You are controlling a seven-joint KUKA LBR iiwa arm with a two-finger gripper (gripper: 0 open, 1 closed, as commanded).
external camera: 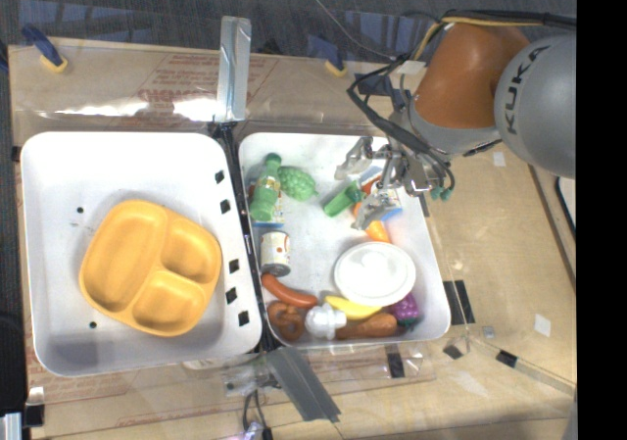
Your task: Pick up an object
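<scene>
The claw is low in the top right corner of the right bin. It is right over a little pile of toys: a small green piece and an orange carrot. I cannot tell how wide the claw is open, and I cannot tell if it has hold of anything.

I think the step now is to close on one toy from that pile. To do it well, the claw should go for just one toy, not two at once. It should sit straight over that toy and squeeze it in the middle. It should also stay off the bin wall, which is very near.

The right bin is full of toy food. There is a green bottle, a bumpy green vegetable, a small can, a white bowl, a red sausage, a yellow banana and purple grapes.

The left bin has a yellow tray with three parts. Both bins sit side by side on the counter.
</scene>
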